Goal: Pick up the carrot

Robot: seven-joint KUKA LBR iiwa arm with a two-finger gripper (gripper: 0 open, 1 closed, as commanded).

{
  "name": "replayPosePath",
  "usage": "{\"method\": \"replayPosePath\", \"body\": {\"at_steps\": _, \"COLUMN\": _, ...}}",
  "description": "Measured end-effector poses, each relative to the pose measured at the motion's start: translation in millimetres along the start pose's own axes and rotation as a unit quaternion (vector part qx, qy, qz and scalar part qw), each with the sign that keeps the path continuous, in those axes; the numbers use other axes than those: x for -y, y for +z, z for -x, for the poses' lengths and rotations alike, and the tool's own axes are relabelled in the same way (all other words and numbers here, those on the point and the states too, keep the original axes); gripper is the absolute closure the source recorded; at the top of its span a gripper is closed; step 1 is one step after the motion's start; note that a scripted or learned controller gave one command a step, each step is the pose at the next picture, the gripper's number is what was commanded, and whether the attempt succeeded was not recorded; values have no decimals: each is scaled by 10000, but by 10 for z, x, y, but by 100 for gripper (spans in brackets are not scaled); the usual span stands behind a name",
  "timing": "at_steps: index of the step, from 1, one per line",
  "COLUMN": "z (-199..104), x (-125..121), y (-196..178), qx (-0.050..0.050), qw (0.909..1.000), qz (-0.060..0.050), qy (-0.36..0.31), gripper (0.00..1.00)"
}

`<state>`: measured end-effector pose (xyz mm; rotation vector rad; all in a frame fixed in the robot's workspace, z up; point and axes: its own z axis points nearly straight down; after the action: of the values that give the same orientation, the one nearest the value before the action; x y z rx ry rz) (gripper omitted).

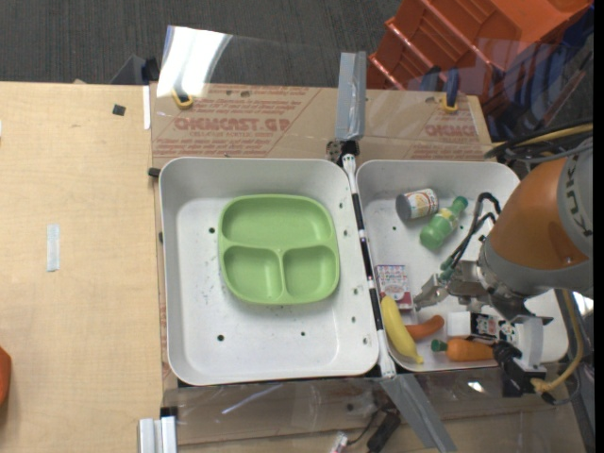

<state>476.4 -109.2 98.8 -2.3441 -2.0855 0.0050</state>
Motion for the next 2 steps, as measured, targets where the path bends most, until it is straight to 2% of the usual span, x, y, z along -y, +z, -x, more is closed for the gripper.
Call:
{"method": "replayPosePath", "body": {"at_steps": 1, "z": -94, "x": -1, "y": 74, "qx": 7, "qw": 9716, "qz": 23, "qy": -2368, "gripper": 0}}
{"method": "replayPosePath", "body": {"at_steps": 2, "z": 483, "x": -522, "y": 77, "qx": 8, "qw": 9710, "qz": 18, "qy": -2392, "gripper": 0}}
